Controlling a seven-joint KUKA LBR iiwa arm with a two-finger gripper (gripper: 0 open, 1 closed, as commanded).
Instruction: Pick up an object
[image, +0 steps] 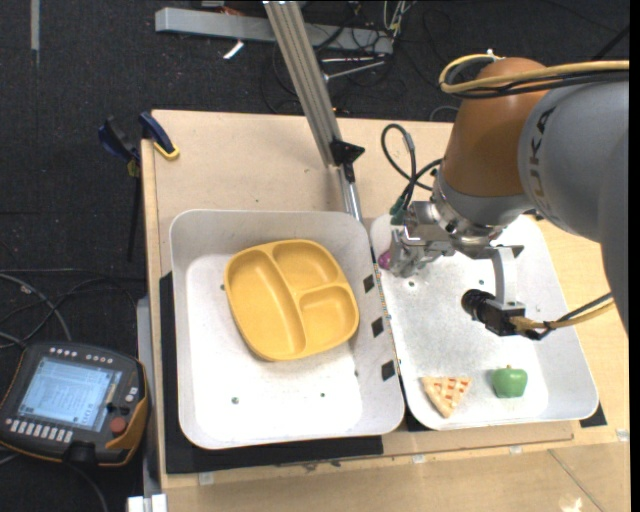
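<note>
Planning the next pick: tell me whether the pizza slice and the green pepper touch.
Apart. The camera view shows bare white bin floor between the pizza slice and the green pepper.

Bench (250, 160) bearing two white bins (200, 300)

The arm's gripper (407, 258) hangs low over the near-left corner of the right bin (560, 300), close by a small purple object (384, 259) at the rim. A pizza slice toy (445, 392) and a green pepper toy (510, 381) lie near the front edge, while a yellow divided plate (291, 297) sits in the left bin (200, 330).
</note>
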